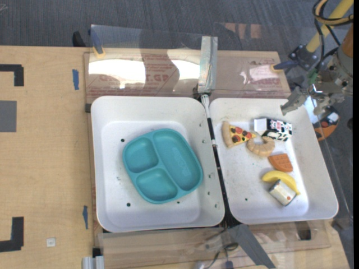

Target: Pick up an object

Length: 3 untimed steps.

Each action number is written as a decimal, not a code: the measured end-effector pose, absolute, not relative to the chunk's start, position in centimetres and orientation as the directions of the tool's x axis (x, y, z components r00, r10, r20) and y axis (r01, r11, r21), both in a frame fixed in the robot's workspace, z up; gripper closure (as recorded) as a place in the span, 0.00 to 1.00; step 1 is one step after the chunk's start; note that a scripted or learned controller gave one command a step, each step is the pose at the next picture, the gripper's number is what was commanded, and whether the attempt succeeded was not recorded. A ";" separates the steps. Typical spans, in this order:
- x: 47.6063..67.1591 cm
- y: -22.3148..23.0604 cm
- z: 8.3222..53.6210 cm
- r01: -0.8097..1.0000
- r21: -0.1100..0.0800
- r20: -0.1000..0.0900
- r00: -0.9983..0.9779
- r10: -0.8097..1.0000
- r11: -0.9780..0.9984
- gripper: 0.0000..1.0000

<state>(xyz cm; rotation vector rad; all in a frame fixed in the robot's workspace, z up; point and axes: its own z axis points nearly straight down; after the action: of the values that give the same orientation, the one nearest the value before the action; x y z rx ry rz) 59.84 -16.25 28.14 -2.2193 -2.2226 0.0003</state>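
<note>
The right bin (320, 172) holds several toy foods: a pizza slice (235, 134), a tan pastry ring (261, 146), a black-and-white cow-patterned piece (277, 129) beside a small white block (259, 124), an orange waffle piece (280, 162), a yellow banana (279, 178) and a small white can (282, 193). My gripper (297, 98) hangs above the far right corner of this bin, up and to the right of the cow-patterned piece, apart from every object. Nothing is seen held in it.
The left bin (106, 122) carries a teal divided plate (161, 165). A clear plastic panel (146, 60) and a metal post (207, 66) stand behind the bins. Yellow cables (328, 10) loop at the upper right. Bare wooden bench (39, 150) lies left.
</note>
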 end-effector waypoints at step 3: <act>57.9 -22.2 42.5 1.000 0.008 -0.006 -0.005 1.000 0.005 1.00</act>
<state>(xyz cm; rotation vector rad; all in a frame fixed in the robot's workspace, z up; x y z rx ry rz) 57.89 -22.17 42.51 -2.2232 -2.2341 -0.0023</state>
